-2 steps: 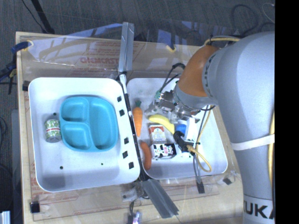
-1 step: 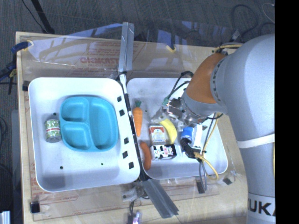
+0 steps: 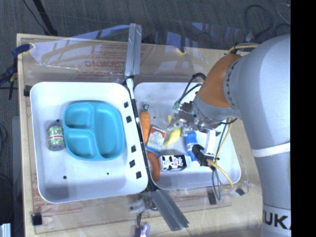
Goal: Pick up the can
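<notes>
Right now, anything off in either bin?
Yes. The can lies on its side in the left bin, beside the blue tray, while the gripper is over the right bin, above the clutter near the carrot: far from its target.

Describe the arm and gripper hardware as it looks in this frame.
The arm is bulky, rounded and light grey, with an orange band above the wrist. Dark "KU" lettering shows on its base. Black cables loop over the wrist, and a yellow cable trails below. The gripper is a cluttered metal and black assembly; finer detail is hard to make out.
</notes>
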You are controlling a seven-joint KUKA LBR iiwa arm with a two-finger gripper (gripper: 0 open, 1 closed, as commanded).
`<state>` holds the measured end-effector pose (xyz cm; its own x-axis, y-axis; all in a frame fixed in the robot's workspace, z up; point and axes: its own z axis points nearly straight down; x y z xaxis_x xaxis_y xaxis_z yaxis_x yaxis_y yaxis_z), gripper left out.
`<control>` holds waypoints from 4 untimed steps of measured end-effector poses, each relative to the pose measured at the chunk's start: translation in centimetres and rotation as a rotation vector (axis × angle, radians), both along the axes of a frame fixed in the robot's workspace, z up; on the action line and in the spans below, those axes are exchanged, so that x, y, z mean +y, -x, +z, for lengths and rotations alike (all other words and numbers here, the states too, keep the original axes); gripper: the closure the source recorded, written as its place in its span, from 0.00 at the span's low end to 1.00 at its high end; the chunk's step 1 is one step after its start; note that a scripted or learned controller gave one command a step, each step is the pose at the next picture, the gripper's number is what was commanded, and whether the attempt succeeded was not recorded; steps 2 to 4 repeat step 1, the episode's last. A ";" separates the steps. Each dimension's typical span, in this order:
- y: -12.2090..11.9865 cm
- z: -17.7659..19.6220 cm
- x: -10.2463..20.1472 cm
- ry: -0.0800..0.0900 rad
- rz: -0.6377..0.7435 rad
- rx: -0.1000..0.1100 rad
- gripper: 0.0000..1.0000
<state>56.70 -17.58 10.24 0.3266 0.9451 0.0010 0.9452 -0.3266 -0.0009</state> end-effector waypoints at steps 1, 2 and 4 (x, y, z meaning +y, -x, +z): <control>-5.6 10.6 6.7 0.000 0.070 0.001 1.00; -5.6 10.6 6.7 0.000 0.070 0.001 1.00; -5.6 10.6 6.7 0.000 0.070 0.001 1.00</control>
